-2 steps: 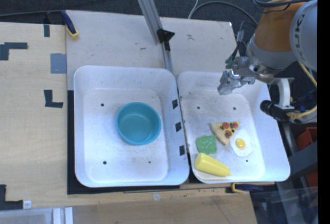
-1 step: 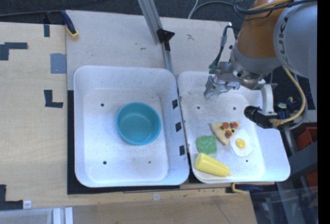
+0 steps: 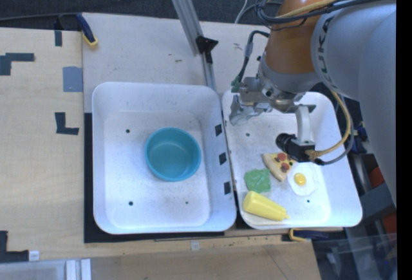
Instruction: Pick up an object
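Grey arm (image 3: pixel 351 47) with orange band reaching in from the right, bent over the upper end of the right bin (image 3: pixel 341 208)

Left bin (image 3: pixel 109 163) – white, shallow, speckled – touching the right bin along the shared middle edge

Blue bowl (image 3: pixel 172 154) upright near the middle of the left bin, well apart from the walls

Gripper (image 3: pixel 239 112) low over the upper left corner of the right bin, just beside the shared edge; cannot tell whether open or shut, nothing seen between the fingers

Yellow corn-like piece (image 3: pixel 264 206) lying tilted at the near edge of the right bin

Fried egg (image 3: pixel 301 179) flat on the bin floor, just right of the pizza slice (image 3: pixel 279 165) – apparently touching it

Green leafy piece (image 3: pixel 257 179) between the pizza slice and the yellow piece

All four small pieces well apart from the gripper, nearer the camera side
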Available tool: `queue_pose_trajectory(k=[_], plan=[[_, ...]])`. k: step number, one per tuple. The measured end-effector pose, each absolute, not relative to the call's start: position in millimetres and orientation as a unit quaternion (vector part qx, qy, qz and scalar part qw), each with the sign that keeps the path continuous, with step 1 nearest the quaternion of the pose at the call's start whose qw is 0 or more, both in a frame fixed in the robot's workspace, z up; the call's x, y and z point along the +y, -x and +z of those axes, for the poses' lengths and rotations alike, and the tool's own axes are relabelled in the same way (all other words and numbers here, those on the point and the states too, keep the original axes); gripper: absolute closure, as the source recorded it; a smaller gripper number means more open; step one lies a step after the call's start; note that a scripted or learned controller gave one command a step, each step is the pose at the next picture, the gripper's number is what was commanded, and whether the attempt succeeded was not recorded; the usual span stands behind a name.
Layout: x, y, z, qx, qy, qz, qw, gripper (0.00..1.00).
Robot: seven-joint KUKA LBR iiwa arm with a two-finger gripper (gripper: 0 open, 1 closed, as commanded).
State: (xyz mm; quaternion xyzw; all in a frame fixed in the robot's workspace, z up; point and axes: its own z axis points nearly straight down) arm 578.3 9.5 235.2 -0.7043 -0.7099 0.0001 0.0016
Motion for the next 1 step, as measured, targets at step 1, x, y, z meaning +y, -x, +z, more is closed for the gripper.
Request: queue_pose_trajectory(k=[1], plan=[[53.0,-570.9,230.3,-0.709,0.705,0.0007,0.001,1.00]])
